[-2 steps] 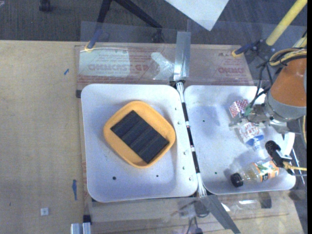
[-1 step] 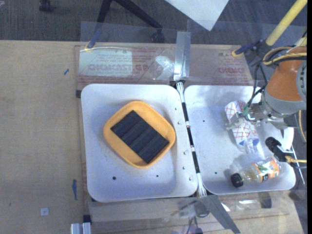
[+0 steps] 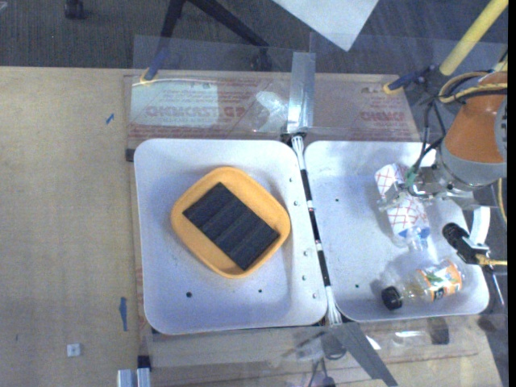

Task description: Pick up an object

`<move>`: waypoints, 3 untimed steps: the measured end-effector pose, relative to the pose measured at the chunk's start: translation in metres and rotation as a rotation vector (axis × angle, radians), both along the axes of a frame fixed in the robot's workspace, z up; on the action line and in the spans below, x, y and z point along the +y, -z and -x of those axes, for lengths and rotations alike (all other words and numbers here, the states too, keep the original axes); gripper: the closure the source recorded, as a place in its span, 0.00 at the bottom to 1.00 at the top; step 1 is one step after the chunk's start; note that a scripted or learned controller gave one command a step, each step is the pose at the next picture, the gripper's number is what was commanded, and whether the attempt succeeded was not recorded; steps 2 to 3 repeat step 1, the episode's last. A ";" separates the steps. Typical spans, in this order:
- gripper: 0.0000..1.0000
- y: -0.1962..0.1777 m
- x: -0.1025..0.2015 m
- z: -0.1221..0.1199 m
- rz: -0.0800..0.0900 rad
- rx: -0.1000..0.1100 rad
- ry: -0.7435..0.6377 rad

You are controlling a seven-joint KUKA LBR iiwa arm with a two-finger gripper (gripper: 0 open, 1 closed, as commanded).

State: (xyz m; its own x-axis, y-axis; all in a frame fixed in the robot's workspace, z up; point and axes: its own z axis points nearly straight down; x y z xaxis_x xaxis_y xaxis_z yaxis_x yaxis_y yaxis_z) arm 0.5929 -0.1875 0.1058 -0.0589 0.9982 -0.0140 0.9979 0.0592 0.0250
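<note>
Crumpled wrapper [image 3: 401, 202] in right bin [image 3: 347, 240], just beside end effector [image 3: 429, 185]

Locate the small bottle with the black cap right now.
The bottle lies on its side in the right bin, near that bin's front edge, cap pointing toward the divider, just below the crumpled wrapper.

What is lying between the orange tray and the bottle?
In the camera view, bare white floor of the left bin, then the divider where the bins meet, lie between the orange tray and the bottle.
</note>
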 end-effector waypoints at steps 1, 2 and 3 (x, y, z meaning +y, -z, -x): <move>1.00 -0.073 0.054 -0.025 -0.012 0.026 0.051; 1.00 -0.073 0.054 -0.025 -0.012 0.026 0.051; 1.00 -0.073 0.054 -0.025 -0.012 0.026 0.051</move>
